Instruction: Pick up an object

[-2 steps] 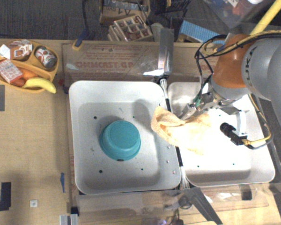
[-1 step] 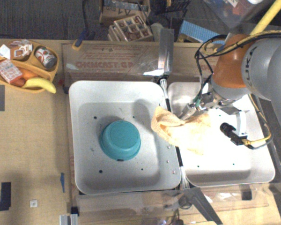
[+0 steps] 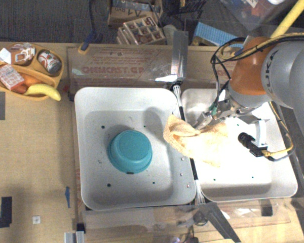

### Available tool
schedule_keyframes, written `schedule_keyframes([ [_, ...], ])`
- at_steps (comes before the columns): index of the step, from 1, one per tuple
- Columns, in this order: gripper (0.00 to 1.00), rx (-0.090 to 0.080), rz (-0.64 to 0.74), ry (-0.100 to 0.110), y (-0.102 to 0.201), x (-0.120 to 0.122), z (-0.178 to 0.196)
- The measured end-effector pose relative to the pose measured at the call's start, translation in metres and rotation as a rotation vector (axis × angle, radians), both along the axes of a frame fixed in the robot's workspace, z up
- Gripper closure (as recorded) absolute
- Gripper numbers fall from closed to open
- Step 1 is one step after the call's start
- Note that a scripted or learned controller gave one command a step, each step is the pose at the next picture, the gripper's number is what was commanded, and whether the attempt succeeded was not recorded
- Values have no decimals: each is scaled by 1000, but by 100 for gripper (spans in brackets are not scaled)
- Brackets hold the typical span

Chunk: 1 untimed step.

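Yellow cloth [image 3: 192,138] draped over the divider between the two bins, one corner pinched in the tool [image 3: 211,114] above the right bin [image 3: 253,181]; teal bowl [image 3: 130,151] sits upside down in the left bin [image 3: 91,110].

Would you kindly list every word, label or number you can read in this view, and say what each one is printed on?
"KUKA", partly visible, on the grey arm.
Reddish lettering on the brown board behind the bins: too blurred to read.
Packets in the yellow tray: print too small to read.
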State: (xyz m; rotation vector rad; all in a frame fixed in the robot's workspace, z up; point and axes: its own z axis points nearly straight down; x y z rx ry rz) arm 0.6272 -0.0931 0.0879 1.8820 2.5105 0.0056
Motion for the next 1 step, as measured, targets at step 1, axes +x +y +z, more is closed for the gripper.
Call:
schedule_keyframes([
  [1, 100, 0, -1, -6, 0, 2, 12],
])
